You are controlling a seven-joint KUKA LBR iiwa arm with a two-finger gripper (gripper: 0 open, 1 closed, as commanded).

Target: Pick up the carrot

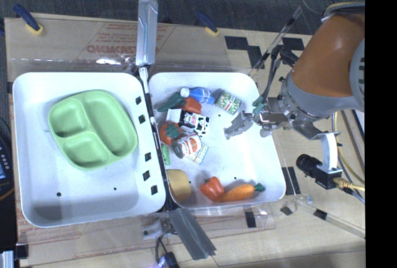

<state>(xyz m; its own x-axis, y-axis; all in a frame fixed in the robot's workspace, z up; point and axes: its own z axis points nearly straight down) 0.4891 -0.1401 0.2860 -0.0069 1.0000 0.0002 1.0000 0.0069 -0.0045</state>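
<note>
The carrot (239, 192) is orange with a green top and lies along the front wall of the right bin (268, 155). A red-orange pepper (211, 187) touches its left end. My gripper (251, 129) hovers over the right half of the same bin, well behind the carrot and apart from it. Its two grey fingers (236, 127) are spread open, and nothing sits between them.
A pile fills the bin's back left: a blue bottle (198, 94), a green can (228, 101), a black-and-white carton (191, 119) and a red-labelled can (189, 146). A tan round item (178, 183) sits at the front left. The left bin holds a green divided plate (93, 129).
</note>
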